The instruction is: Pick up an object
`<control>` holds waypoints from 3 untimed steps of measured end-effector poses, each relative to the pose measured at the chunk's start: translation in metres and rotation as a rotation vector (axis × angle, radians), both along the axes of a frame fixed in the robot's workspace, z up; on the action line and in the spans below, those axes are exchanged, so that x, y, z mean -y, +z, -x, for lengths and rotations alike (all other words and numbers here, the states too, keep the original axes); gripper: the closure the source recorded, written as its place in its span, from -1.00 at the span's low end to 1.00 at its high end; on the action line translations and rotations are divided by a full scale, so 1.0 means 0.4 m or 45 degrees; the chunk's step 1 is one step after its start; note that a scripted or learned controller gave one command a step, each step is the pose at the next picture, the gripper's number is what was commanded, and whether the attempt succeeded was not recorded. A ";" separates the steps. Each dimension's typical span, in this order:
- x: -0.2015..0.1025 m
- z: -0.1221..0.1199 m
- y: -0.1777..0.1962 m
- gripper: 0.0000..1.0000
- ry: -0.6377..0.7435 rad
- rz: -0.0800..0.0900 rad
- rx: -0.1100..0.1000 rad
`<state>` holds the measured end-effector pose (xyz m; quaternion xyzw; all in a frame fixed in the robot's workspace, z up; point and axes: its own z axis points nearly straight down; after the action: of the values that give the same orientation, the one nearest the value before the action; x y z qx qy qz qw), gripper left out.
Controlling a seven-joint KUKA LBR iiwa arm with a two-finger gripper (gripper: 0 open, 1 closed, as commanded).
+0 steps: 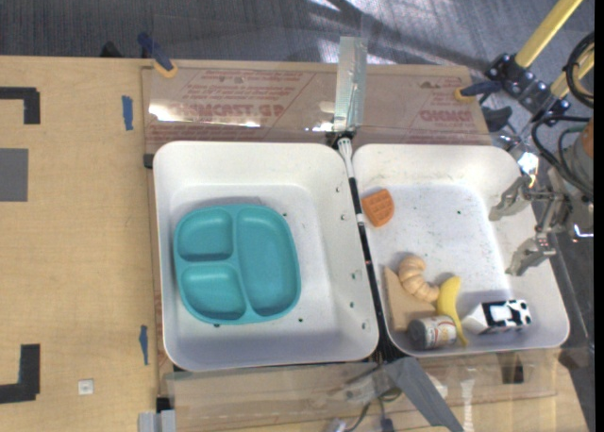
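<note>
Nearest the lens, the small jar (431, 331) lies just beside the banana (449, 303), well inward of the jaws (528, 223), which hang spread over the right bin's (444, 171) outer rim.

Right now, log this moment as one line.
gripper: open, holding nothing, over right white bin edge | yellow banana, orange slice: in bin | teal divided plate: left bin
</note>
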<state>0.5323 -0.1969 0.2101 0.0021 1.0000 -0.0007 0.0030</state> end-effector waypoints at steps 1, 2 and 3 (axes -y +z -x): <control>-0.026 -0.147 -0.294 -1.00 -0.114 0.000 0.010; -0.028 -0.150 -0.265 1.00 -0.113 0.003 0.016; -0.119 -0.163 -0.067 1.00 -0.526 -0.004 0.009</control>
<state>0.5974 -0.1493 0.1832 0.2072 0.9783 0.0003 0.0064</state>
